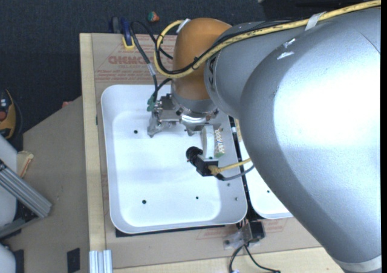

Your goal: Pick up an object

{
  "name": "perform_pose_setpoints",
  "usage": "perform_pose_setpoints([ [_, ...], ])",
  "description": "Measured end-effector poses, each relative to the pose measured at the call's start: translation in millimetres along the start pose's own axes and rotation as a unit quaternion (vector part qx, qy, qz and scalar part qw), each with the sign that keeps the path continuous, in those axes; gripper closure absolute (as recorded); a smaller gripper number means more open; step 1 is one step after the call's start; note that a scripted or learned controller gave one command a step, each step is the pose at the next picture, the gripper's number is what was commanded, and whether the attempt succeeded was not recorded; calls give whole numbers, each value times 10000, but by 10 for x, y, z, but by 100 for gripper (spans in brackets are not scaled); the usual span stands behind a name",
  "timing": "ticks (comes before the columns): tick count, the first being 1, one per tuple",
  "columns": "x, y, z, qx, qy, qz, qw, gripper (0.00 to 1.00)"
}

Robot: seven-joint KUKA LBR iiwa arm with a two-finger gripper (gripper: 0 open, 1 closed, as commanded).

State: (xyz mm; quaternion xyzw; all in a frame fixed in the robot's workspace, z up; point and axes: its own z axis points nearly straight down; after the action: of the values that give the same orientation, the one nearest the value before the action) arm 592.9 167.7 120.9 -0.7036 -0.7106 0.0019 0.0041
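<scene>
Camera view, arm: the grey KUKA arm with its orange band (196, 54) reaches in from the right and covers much of the bench, hanging over the upper part of the left bin.
Camera view, claw: the two-finger metal claw (158, 122) sits low over the left shallow white plastic bin (127, 205), close to its floor near the far rim.
Claw state: I cannot tell how it stands; the metal parts merge at this slant, and nothing is visibly between them.
Task's thing: no loose object can be made out; the bin floor in front of and below the claw is bare white with a few small dark dots. Anything to pick would be under the claw or behind the wrist, hidden.
Right bin: the second white bin (266, 202) lies to the claw's right, mostly covered by the arm.
Cable: a black plug on a yellow cable (202, 163) hangs just right of and below the claw.
Progress: as a judgement, the reach down is made; a secure grip and the lift remain unproven.
</scene>
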Motion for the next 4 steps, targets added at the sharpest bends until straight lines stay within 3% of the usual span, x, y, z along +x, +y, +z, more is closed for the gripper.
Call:
perform_pose_setpoints([
  [1, 607, -197, 389, -12, -13, 23, 10000, 0],
  [2, 577, -177, 260, -33, -11, 49, 10000, 100],
  [3, 162, 0, -1124, -108, -5, 68, 9999, 100],
  [4, 602, -151, -1628, -69, 0, 26, 10000, 100],
])
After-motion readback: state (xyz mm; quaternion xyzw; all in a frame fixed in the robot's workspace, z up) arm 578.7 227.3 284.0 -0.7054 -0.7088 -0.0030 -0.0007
